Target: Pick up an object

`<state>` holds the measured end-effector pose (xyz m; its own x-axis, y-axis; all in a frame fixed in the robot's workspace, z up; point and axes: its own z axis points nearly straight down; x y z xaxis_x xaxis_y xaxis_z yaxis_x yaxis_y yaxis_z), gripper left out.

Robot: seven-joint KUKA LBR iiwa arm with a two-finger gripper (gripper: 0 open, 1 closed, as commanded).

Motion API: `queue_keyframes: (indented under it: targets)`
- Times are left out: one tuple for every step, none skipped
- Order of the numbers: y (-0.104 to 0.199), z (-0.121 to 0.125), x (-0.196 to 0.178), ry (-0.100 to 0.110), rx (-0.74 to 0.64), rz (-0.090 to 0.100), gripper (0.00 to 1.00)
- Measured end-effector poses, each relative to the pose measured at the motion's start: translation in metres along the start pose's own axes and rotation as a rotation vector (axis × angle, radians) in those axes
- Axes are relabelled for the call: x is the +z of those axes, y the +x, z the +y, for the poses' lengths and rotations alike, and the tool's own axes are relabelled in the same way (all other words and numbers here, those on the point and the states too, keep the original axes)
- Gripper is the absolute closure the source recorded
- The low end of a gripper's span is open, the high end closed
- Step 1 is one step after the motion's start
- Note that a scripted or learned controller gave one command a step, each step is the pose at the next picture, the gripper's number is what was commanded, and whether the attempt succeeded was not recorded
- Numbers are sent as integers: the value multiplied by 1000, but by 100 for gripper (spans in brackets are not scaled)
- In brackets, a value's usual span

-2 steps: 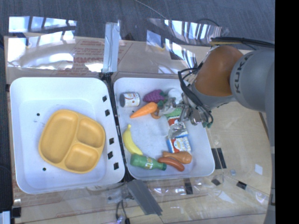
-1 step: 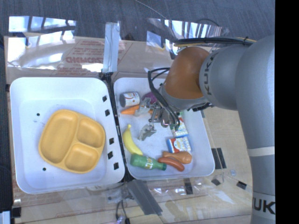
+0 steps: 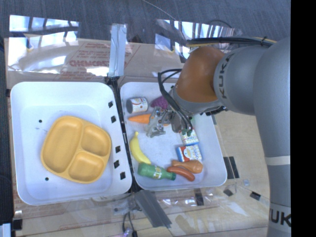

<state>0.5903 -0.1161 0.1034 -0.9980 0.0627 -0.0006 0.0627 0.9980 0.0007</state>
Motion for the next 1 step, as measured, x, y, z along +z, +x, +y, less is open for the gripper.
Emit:
queue_keyframes:
  targets:
    - [-31,44,-138,0,101,-14,100]
